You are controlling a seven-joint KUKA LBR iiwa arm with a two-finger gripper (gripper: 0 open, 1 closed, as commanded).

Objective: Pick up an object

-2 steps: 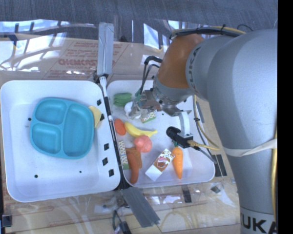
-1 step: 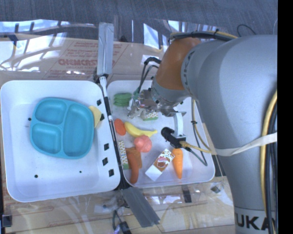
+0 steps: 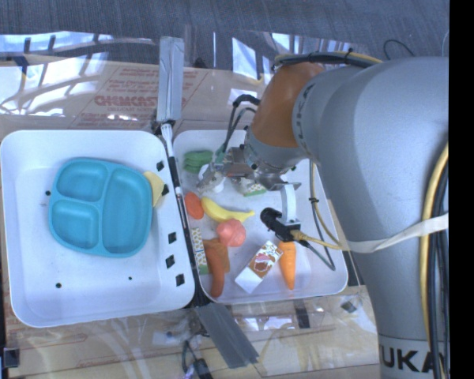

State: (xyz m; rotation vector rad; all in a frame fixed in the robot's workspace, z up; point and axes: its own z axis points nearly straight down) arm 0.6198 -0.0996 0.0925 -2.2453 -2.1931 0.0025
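The grey arm with its orange band [image 3: 280,105] reaches in from the right and bends down over the right shallow white bin [image 3: 332,279]; its two-finger gripper [image 3: 221,172] hangs low over the upper part of that bin, near the bin's left wall; whether it is spread or pressed together cannot be told from this angle, and nothing can be seen pinched in it.

Just beside the gripper, toward the bin's upper left corner, lies a flat green round piece [image 3: 196,161]; below it sits a small orange-red rounded toy [image 3: 193,205] against the left wall; a yellow plastic banana [image 3: 225,210] lies just right of that, below the gripper; a pink rounded toy [image 3: 231,232] touches the banana's underside; a brown-orange elongated piece [image 3: 216,265] runs down from the pink toy toward the bin's near edge; a small white carton with a red label [image 3: 257,265] lies tilted just to its right; an orange plastic carrot [image 3: 288,264] stands beside the carton, tip pointing toward the near edge; a black fitting on the arm [image 3: 276,223] sits just above the carrot.

The left shallow white bin [image 3: 31,290] holds a blue plastic tray with three compartments [image 3: 101,207]; a yellow piece [image 3: 156,188] peeks out at the tray's right edge, next to the wall between the bins.
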